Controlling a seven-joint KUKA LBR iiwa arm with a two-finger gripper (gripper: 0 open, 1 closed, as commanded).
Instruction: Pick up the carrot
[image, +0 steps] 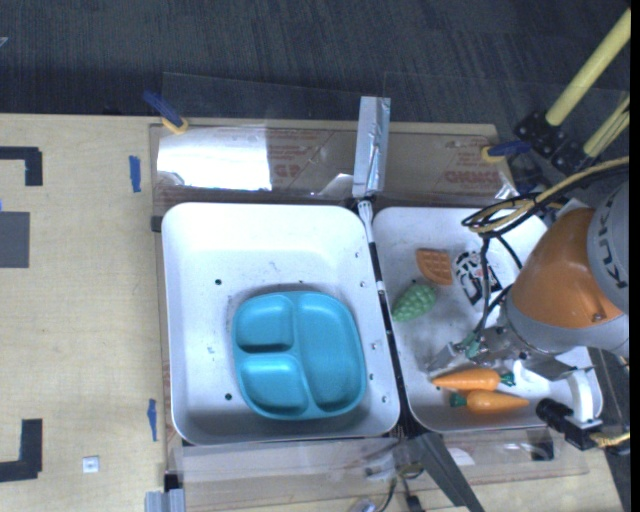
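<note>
Orange carrot lies in the right bin. The hand is just above it. I cannot tell its grip.

The light wooden bench carries two shallow white bins side by side — the right bin lies directly under the arm's tool, the left bin on the far side of it from the arm. Black marks and blue tape dot the bare wood beyond, farthest from the tool.
</note>
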